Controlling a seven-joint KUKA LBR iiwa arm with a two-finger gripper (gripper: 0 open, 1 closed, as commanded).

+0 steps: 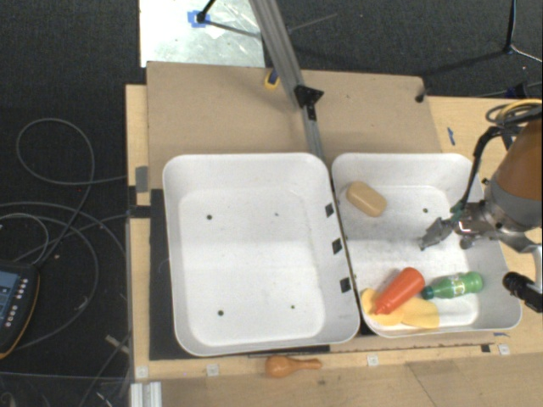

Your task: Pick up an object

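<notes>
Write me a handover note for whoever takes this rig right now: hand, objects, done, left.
Hand: over the right bin, mid-right, above bare floor; nothing visible between its fingers. Open or shut not readable from this view.
Objects, right bin: tan block near the upper left; orange carrot-shaped piece, green bottle and yellow piece clustered at the front edge, carrot lying on the yellow piece.
Outside the bins: small tan pear-shaped item on the bench in front of the left bin.
Done: nothing picked yet.
Left: grasp and lift one object.

open floor mid right bin (399, 227), toys (420, 299) crowding front edge
</notes>
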